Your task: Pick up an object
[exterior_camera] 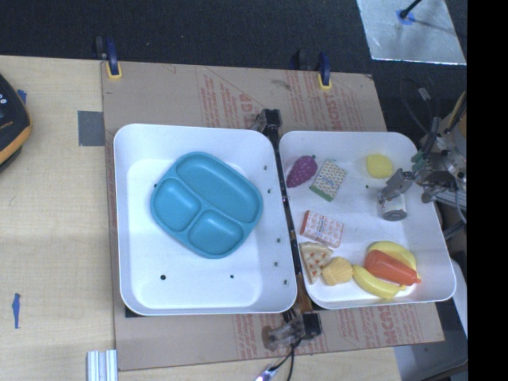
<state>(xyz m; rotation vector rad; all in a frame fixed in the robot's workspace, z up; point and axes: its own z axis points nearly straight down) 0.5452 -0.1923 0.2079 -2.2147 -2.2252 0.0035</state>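
The tool (394,201) hangs at the right of the frame, over the right-hand bin (431,296), entering past its right rim; whether it is apart or together cannot be told at this scale, and nothing is seen clamped in it. Just above and left of it lies a yellow lemon-like piece (379,165). Farther left are a small patterned packet (329,179) and a purple grape bunch (301,171) near the bin's upper left. Below the tool, toward the lower right, a banana (379,280) curls around an orange carrot-like piece (391,267); left of these lie a yellow lump (338,271), a pizza-slice piece (314,259) and a red-and-white box (322,228). The left-hand bin (131,213) carries a blue divided tray (207,203). Judged from this, the step is the approach: no object is yet taken. The next move calls for a descent over one chosen piece, probably the nearest, well centred.
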